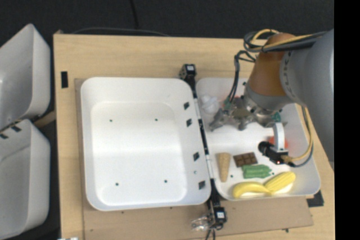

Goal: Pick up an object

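The grey metal arm with its orange band reaches in over the right-hand shallow white plastic bin, and its two-finger gripper hangs low at that bin's left part, just beside the divide between the bins. The fingers are dull grey metal, thin and angled; whether they are released or clenched cannot be told, and nothing shows between them. Just beside the gripper, toward the far corner, lies a small clear crinkled plastic piece, glossy and shapeless.

Along the near part of the same bin lie the smooth toy foods: a tan cone-shaped wafer with its point toward the near rim, a dark brown chocolate bar scored into squares, a flat green block, a smooth yellow banana and a ridged yellow corn cob touching it.

The left-hand white plastic bin is smooth, with rounded corners. Both bins rest on a pale wood-grain counter. No writing can be read.
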You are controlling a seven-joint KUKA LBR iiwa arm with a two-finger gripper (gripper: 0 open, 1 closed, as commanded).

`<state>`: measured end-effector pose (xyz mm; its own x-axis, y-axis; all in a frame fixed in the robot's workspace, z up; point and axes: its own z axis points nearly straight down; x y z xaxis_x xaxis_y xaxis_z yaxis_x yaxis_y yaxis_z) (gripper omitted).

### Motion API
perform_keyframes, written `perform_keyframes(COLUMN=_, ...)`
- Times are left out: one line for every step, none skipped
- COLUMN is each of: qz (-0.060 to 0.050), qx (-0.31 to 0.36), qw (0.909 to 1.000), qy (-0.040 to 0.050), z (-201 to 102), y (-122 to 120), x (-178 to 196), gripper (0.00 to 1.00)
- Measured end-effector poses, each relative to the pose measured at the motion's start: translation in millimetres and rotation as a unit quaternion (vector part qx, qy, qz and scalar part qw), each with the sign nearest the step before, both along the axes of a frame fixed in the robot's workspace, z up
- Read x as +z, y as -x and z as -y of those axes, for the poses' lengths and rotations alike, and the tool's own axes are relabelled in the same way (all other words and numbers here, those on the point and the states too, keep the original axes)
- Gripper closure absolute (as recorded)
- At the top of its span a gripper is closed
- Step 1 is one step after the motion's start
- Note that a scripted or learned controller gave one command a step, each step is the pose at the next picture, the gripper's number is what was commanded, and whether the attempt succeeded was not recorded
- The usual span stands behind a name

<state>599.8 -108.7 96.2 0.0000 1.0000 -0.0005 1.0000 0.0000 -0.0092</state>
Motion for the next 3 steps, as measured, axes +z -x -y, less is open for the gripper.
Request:
perform_keyframes(qz=-0.031, qx=0.004, qw=0.9995, qy=-0.0051, z=3, y=-75, x=9, gripper=0.00)
perform_keyframes(qz=-0.038, qx=0.004, qw=0.9992, qy=-0.0046, z=5, y=-69, x=16, gripper=1.00)
perform_keyframes(qz=-0.030, qx=0.002, qw=0.9995, qy=-0.0029, z=-4, y=-64, x=31, gripper=1.00)
